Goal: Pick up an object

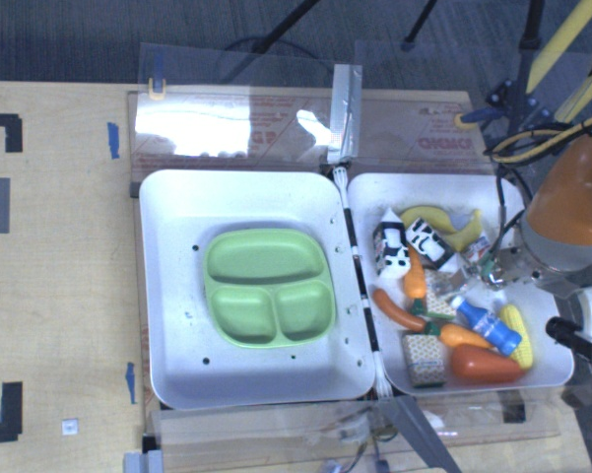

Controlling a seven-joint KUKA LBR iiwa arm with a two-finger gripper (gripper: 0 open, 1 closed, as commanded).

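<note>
**A:** Why is everything piled on one side?

**B:** It looks like a sorting setup. The right bin holds the loose toys to pick from, and the left bin holds a green divided tray, which I'd guess is where things are meant to end up. The toys lie jumbled and touching, as if tipped in rather than arranged.

**A:** What's in the heap?

**B:** A banana at the far side, a black-and-white cow figure just in front of it, a carrot in the middle, a red chili toward the divider, a blue bottle, a corn cob by the right wall, and a big red-orange pepper at the near edge.

**A:** And the arm?

**B:** It comes in from the right, orange band high over the bin's right wall. The gripper seems to sit low among the toys, just right of the carrot and just behind the blue bottle.

**A:** Open or closed? Holding anything?

**B:** I can't tell. Cables and clutter blur that spot, and I may even be a little off about where its tip is. Nothing is plainly held.

**A:** So which toy is it after?

**B:** My judgement: whatever lies nearest, so the blue bottle or the carrot. The banana is farther back, the pepper nearer the front edge, both apart from it.
</note>
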